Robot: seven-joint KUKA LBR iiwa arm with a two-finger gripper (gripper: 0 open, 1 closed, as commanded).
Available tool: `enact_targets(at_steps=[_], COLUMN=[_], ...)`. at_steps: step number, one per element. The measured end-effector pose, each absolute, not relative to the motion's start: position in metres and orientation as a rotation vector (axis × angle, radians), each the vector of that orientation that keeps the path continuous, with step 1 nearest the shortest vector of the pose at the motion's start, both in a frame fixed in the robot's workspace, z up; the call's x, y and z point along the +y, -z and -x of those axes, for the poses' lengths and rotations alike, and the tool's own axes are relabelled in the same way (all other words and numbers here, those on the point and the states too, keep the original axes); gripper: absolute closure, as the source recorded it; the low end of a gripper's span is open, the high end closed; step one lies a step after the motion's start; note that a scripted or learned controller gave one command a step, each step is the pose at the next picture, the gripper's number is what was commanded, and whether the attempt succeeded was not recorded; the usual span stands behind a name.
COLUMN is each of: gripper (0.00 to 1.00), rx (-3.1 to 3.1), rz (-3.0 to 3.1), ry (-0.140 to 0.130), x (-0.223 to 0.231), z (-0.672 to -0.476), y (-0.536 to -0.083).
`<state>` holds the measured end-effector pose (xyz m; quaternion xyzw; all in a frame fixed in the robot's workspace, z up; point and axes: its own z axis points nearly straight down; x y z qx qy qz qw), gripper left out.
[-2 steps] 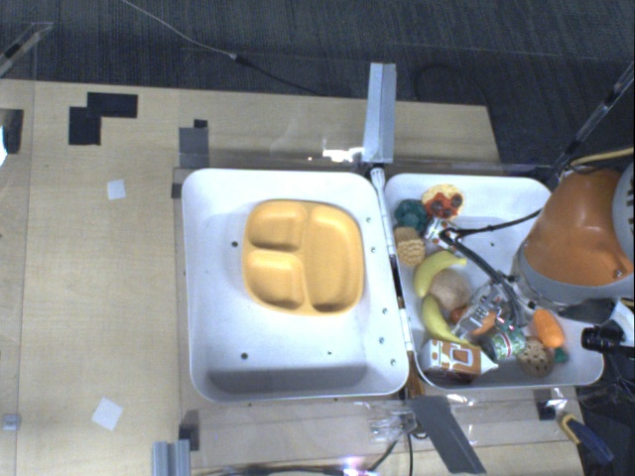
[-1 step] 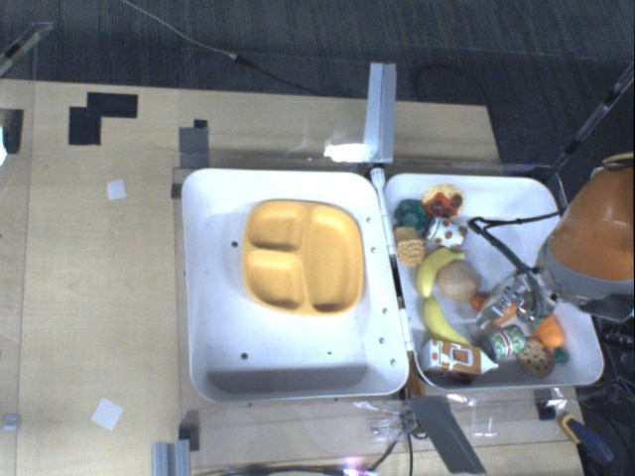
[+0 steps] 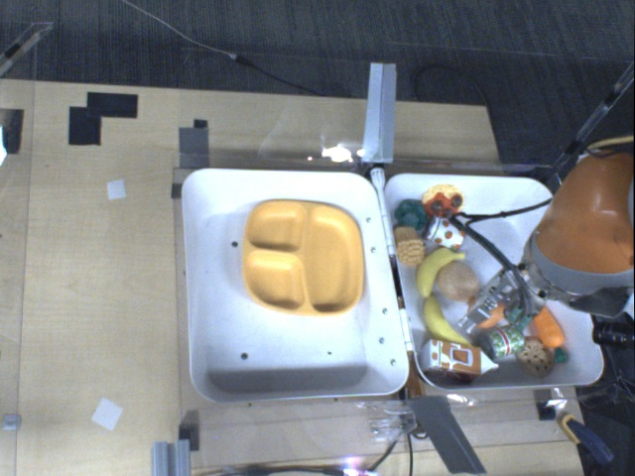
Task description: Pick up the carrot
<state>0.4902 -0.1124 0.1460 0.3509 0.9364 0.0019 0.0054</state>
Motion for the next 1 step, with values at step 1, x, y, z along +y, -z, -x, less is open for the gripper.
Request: enact_targets(at_steps=[1], gripper=[1.00], rx=[2.777], rz=[-1.421], ry=[-0.009], x=[-0.0902], z=[-0.4931], y=[-0.0934])
